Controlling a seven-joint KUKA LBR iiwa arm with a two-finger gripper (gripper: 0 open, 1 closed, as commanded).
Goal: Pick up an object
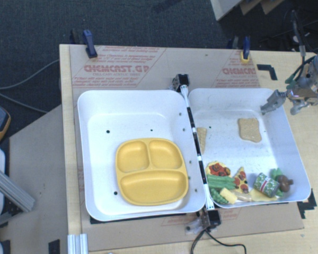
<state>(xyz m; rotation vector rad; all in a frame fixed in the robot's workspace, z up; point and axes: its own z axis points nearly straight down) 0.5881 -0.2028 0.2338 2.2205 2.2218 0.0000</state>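
Claw (284, 105), fingers spread, empty, at right bin (286, 136) rim. Just below-left: bread slice (249, 129), judged light, stiff, flat; best pinched across its edges.

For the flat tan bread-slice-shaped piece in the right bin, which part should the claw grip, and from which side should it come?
The flat tan bread-slice-shaped piece lies flat on the floor of the shallow white right bin, apart from the other toys. Probably best to come straight down from above and pinch across its narrower width, left edge to right edge; being thin, it gives little to grip from the side.
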